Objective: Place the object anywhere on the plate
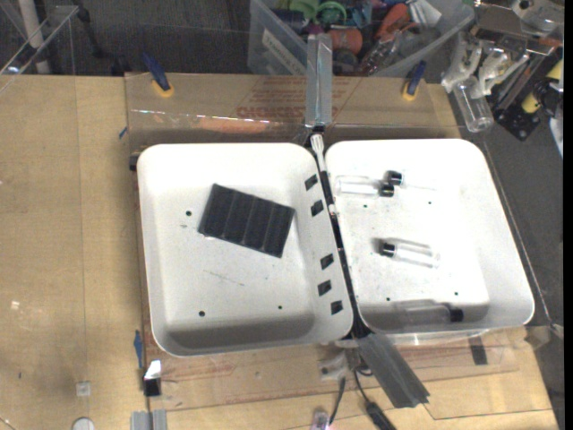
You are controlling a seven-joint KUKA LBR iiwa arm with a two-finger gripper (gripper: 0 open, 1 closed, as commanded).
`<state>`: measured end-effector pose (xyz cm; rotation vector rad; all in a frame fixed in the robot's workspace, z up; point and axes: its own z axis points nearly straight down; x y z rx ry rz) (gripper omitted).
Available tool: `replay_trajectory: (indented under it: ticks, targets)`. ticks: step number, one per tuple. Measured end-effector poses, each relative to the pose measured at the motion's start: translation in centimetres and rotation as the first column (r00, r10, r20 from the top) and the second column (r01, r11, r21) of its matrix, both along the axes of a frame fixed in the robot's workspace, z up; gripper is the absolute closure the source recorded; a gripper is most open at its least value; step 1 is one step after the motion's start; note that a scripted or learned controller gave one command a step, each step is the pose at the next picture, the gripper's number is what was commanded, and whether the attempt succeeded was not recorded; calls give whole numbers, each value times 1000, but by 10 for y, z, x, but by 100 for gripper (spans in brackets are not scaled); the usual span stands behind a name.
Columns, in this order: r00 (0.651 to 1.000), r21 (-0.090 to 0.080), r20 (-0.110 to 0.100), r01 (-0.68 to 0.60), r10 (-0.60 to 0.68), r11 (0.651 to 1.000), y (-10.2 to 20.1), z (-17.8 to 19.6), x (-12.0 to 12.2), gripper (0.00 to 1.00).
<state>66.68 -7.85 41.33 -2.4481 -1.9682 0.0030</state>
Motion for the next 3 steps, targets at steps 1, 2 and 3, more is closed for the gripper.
replay_trajectory:
  ticks: [1, 2, 3]
  targets:
    - [993, -1, 5, -118, 118, 993, 11, 22, 0, 100]
    - [974, -2, 4, -225, 225, 974, 2, 22, 0, 100]
    - [943, 2, 1, -334, 334, 943, -4, 0, -108, 100]
